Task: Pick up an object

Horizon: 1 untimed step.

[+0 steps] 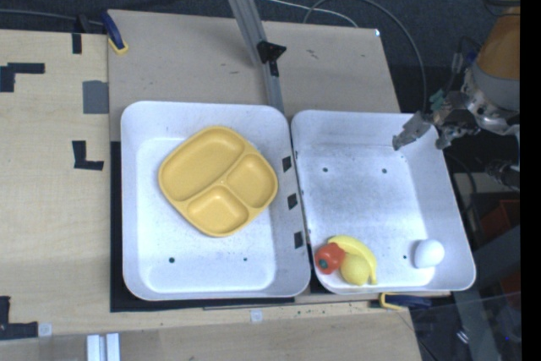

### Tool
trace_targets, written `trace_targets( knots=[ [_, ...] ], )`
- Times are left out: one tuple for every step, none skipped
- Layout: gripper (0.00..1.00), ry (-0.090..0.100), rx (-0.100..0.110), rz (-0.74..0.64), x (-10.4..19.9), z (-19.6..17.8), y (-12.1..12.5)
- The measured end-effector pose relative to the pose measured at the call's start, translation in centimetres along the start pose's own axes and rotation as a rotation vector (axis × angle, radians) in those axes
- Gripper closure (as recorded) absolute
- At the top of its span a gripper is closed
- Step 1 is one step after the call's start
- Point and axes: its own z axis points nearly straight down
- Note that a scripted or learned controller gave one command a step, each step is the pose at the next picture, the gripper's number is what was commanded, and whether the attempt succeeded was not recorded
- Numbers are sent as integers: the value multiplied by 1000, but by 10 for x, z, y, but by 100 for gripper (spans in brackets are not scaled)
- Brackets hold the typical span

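The pincer (420, 131) is above the upper right edge of the right bin (372, 182), at the end of the grey arm (499, 89) that comes in from the right side. One grey finger points toward the inside of the bin, but it is too small and blurred, so I cannot tell if the pincer is spread or pressed together. Nothing visible sits between its fingers.

The things that can be picked lie well apart from the pincer, at the near edge of the same bin. A white ball (428, 253) is below the pincer, near the bin's lower right corner. A yellow banana (357, 260) and a red fruit (330, 258) lie together, touching, below and to the left of the pincer. Far to the left of the pincer, in the left bin (144, 199), rests a yellow divided plate (218, 180).

In my judgement the task is at its beginning: no object is lifted, all rest on the bin floors. What is left is nearly everything: to choose one object, to bring the pincer over it, to descend, to close and to raise it.
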Motion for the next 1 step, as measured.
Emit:
trace_targets(
  knots=[
    [0, 0, 0, 0, 0, 0, 0]
  ],
)
